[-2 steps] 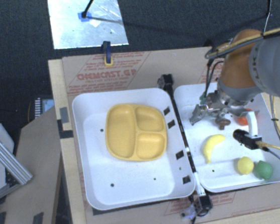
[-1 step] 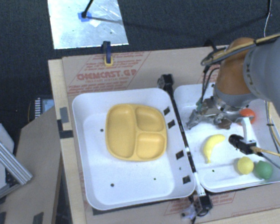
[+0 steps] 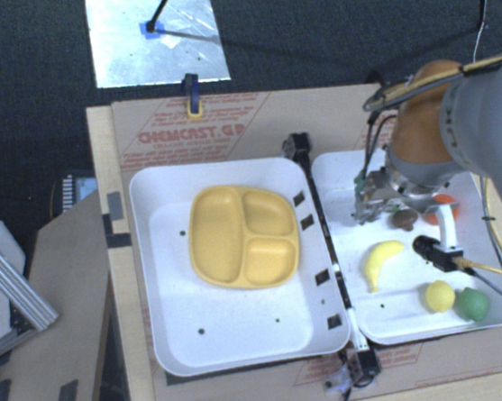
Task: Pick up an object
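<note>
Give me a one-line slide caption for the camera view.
Gripper low in the right bin beside banana, lemon and lime; yellow divided plate in left bin.

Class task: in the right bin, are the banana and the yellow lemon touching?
Apart. The camera view shows bare white bin floor between the banana and the lemon.

the right bin (image 3: pixel 349 256) holds a curved yellow banana (image 3: pixel 382 261) near its centre. at the banana's four o'clock sits a yellow lemon (image 3: pixel 439 295), touching a green lime (image 3: pixel 471 304) just beside it at four o'clock.
</note>
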